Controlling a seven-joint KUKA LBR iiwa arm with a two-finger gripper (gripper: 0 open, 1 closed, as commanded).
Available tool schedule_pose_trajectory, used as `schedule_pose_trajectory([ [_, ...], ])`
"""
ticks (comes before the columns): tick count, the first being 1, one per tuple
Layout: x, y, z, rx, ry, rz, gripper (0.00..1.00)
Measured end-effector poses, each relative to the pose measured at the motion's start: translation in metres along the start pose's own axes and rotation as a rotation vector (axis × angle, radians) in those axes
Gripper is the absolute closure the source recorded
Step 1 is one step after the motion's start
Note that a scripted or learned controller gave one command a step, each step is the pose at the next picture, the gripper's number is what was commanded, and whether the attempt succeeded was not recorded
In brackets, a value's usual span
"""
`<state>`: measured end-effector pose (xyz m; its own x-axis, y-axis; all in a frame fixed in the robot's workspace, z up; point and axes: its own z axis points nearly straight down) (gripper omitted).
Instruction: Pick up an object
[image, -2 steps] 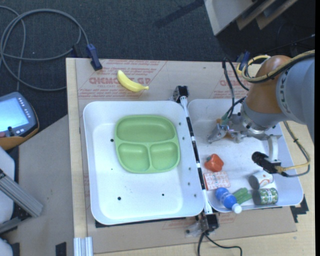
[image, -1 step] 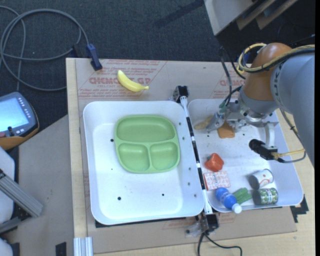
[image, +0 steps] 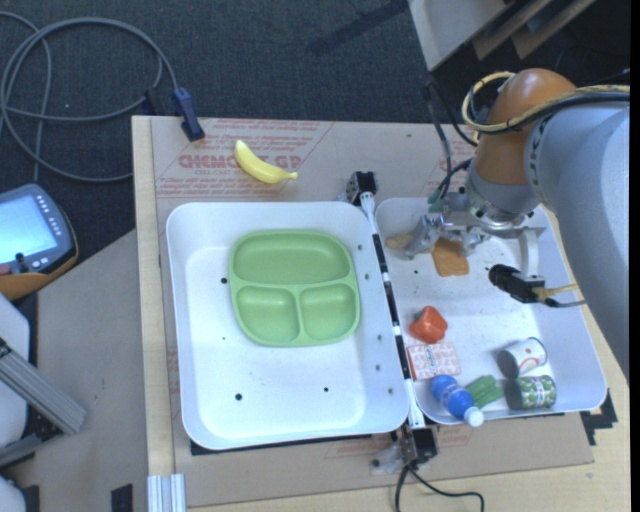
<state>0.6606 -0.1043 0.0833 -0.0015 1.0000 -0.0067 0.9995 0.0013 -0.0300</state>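
My gripper (image: 445, 232) hangs over the far left part of the right bin (image: 570, 330), below the orange wrist band. Right under it lies a brown-orange piece (image: 452, 262), and a tan piece (image: 400, 241) sits just to its left by the bin wall. Whether the gripper touches either one is hidden by the wrist. Nearer the front lie a red-orange object (image: 430, 323), a patterned packet (image: 432, 358), a blue-capped bottle (image: 456, 398), a green object (image: 484, 389) and two small cans (image: 530, 375).
The left bin (image: 200, 380) holds a green divided plate (image: 295, 286). A yellow banana (image: 263, 164) lies on the cardboard behind that bin. The grey arm covers the right bin's far right corner. A black cable loops across the floor at the far left.
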Motion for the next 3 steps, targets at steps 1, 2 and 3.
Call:
schedule_pose_trajectory([
  [1, 0.003, 0.002, -0.011, -0.008, 0.005, 0.0, 1.0],
  [2, 0.003, 0.002, -0.012, -0.01, 0.005, 0.0, 0.0],
  [3, -0.016, -0.023, -0.001, -0.03, 0.006, 0.002, 0.0],
])
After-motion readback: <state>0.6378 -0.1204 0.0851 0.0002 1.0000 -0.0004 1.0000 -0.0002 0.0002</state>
